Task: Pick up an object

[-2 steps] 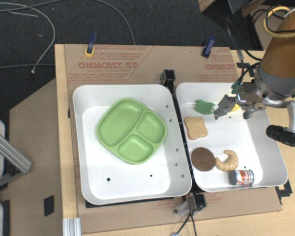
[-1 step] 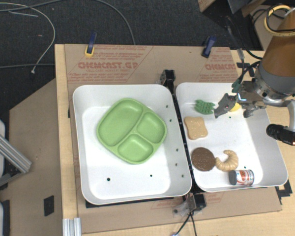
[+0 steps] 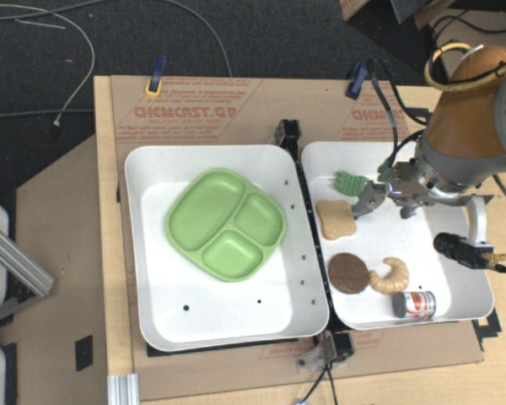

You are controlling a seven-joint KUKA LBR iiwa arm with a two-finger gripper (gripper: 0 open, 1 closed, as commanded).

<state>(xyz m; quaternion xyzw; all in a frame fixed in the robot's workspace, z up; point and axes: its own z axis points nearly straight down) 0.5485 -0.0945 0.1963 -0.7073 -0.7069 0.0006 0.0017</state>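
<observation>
Toast (image 3: 336,218), a tan slice with rounded corners, lies flat at the left side of your right bin (image 3: 443,306), just left of the gripper (image 3: 388,201). Your arm (image 3: 468,116) reaches in from the right, wrist low over the bin, fingers spread and gripping nothing. Nearby sit a bumpy green piece (image 3: 351,182), a brown cookie (image 3: 348,272), a curved croissant (image 3: 390,276) and a small can (image 3: 416,304). The left bin (image 3: 152,310) holds a smooth green divided plate (image 3: 226,224).

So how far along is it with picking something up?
Nothing looks picked up yet. The gripper is low in the right bin, between the green toy and the bread slice, with nothing visibly between its fingers. Grasping and lifting an object remain.
</observation>
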